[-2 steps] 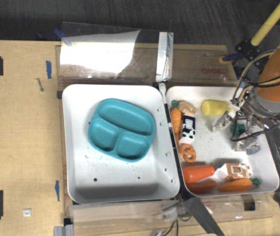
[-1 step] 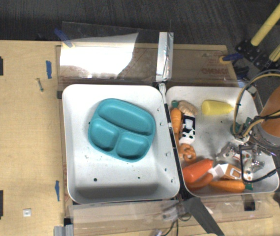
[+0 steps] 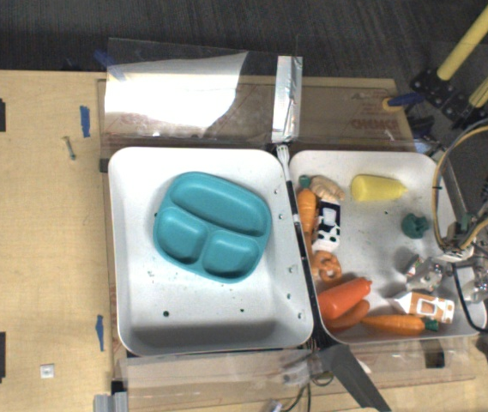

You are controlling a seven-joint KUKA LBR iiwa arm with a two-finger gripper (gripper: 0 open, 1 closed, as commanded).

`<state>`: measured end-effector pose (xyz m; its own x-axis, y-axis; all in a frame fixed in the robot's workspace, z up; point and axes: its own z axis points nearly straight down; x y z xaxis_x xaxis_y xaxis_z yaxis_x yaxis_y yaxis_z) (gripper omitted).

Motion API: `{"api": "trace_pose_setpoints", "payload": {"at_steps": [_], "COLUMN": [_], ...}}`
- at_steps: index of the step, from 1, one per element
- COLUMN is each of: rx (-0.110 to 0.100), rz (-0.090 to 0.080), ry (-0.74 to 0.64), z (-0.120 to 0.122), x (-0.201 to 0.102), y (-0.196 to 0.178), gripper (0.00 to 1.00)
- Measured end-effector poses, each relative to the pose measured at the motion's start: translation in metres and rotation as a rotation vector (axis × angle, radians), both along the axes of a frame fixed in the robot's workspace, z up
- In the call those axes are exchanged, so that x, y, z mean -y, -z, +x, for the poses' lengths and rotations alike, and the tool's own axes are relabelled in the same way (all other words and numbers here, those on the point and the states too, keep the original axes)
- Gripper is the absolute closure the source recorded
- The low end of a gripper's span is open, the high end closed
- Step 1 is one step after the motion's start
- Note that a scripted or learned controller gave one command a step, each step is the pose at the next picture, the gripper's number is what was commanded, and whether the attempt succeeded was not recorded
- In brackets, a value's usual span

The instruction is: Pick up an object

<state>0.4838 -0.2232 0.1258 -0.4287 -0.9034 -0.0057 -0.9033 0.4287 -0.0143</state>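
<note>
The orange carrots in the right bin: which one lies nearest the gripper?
The thin carrot along the bin's near edge, just below the gripper; the others lie further left.

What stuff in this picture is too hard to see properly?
- Gripper, camera view: tangled in cables at the right edge; its state is unclear.
- Carrot: its far end is covered by a small carton.
- Black-and-white toy: too small to identify.
- Right bin: the near rim is blurred by clear plastic.

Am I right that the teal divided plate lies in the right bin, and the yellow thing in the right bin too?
Not quite. The camera view shows the teal divided plate in the left bin. The yellow thing is in the right bin.
</note>
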Motion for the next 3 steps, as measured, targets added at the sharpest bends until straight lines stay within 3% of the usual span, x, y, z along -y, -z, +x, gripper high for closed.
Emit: {"api": "trace_pose_setpoints", "payload": {"at_steps": [1, 2, 3], "rx": [-0.001, -0.001, -0.005], "rz": [0.003, 0.000, 0.007], "ry": [-0.120, 0.023, -0.124], "z": [0.002, 0.004, 0.000], "x": [-0.005, -0.003, -0.007], "y": [0.021, 0.030, 0.035], "gripper": [0.00, 0.00, 0.00]}}
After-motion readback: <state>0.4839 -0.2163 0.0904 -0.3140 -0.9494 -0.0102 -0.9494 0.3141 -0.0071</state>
